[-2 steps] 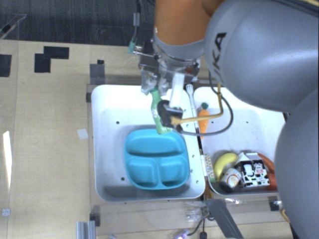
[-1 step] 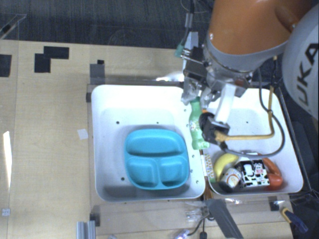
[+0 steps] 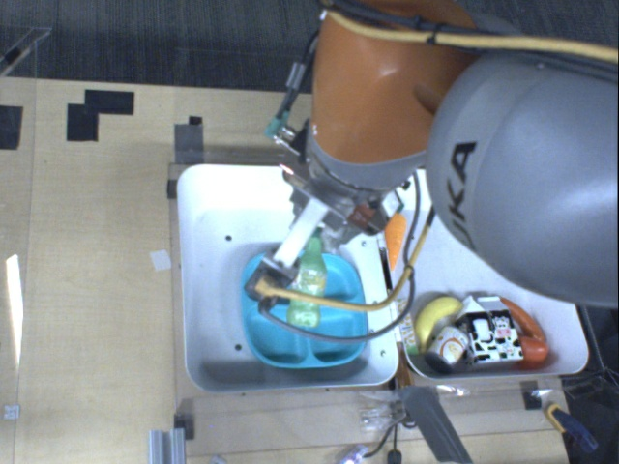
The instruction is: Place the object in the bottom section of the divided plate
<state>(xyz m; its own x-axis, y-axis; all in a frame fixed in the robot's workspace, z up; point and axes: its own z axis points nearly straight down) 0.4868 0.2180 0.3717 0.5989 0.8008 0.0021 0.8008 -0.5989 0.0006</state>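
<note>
Hand low over blue divided plate, at green bottle top, grip state impossible to tell

You got a bright picture, with even light that came from above. The left white bin looked very bright, almost washed out. A soft grey shadow lay on its floor, below and left of the blue plate. The orange band had a dull shine on top. The big grey arm sat close to the camera and looked soft and blurry. A white streak of glare showed on the bench at the left edge. The floor at the top was dark.
</note>
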